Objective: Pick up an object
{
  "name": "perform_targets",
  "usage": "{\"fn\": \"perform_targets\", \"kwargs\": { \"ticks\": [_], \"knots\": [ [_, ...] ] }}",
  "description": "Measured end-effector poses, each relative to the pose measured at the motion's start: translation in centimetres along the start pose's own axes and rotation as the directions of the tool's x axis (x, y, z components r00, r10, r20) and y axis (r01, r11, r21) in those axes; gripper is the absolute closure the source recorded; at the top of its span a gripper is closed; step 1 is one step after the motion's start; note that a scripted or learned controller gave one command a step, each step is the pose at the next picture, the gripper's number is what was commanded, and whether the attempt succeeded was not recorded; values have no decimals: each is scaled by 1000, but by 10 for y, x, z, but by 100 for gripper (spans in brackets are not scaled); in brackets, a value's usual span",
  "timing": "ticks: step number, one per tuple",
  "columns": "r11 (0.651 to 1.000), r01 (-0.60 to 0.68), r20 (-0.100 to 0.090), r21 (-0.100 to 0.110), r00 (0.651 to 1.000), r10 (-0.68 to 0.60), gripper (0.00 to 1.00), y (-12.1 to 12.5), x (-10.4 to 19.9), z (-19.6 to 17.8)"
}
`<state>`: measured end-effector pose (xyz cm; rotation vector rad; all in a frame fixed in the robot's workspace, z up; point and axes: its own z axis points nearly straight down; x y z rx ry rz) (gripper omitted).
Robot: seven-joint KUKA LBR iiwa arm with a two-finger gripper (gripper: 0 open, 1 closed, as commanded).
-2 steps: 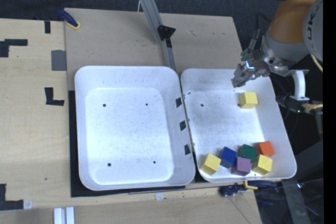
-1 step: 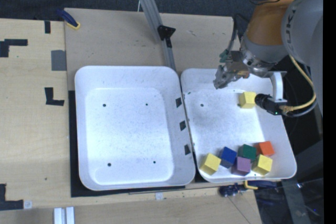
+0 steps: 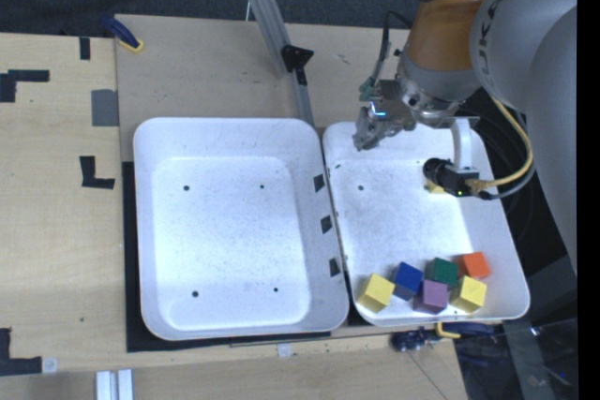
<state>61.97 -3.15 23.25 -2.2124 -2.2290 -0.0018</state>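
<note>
Two shallow white bins are borne side by side on the bench: a left bin (image 3: 169, 145) and a right bin (image 3: 487, 229).

Item 1. Six small cubes are gathered in the right bin's near corner: yellow cube (image 3: 377, 292), blue cube (image 3: 408, 278), purple cube (image 3: 434, 295), green cube (image 3: 441, 273), orange cube (image 3: 475, 265) and a second yellow cube (image 3: 472, 293) (packed close, several touching). Any of them is judged a fit object for the task.

Item 2. The gripper (image 3: 368, 134) is seen above the right bin's far left corner, well apart from the cubes. Whether its jaws are open or closed cannot be told from this slant; nothing is seen held.

Item 3. A black fitting (image 3: 446, 173) with cabling is noted by the arm, over the right bin's far side.

Step in hand: judged to be the approach, with no object yet picked. The next move is judged to call for travel toward the near corner, a descent over one cube at the cluster's edge, and a closing about it alone.
</note>
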Motion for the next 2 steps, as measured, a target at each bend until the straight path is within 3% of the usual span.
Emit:
{"fn": "perform_targets", "kwargs": {
  "ticks": [2],
  "knots": [
    [1000,-1,1,3,1000,1,100,12,112,9]
  ]
}}
